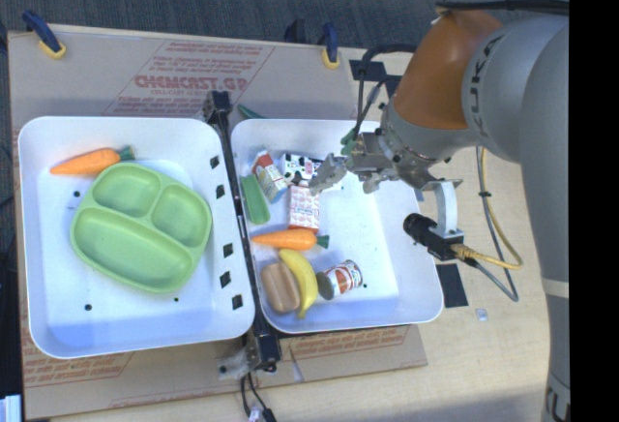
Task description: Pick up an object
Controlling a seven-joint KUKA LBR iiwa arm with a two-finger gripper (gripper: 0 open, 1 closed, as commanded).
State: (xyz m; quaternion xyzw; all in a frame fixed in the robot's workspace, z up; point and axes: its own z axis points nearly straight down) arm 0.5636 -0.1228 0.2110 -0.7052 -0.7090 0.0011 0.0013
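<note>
The right bin [411,299] holds several toy foods. A black-and-white patterned item [299,165] and a small packet [270,174] lie at its far left. A red-and-white carton [304,208] lies below them, and a green pod [255,200] runs along the left wall. Nearer the front are a carrot [287,239], a banana [303,281], a brown bun [279,287] and a small can [340,278]. My gripper [331,174] hangs over the upper middle of this bin, just right of the patterned item and above the carton's top end. I see nothing held in it.
The left bin [39,314] holds a green divided plate [142,225] and a second carrot [87,161] at its far edge. The arm's orange band [440,72] and grey body cover the right bin's far right corner. A black cable plug [426,231] hangs over the right rim.
</note>
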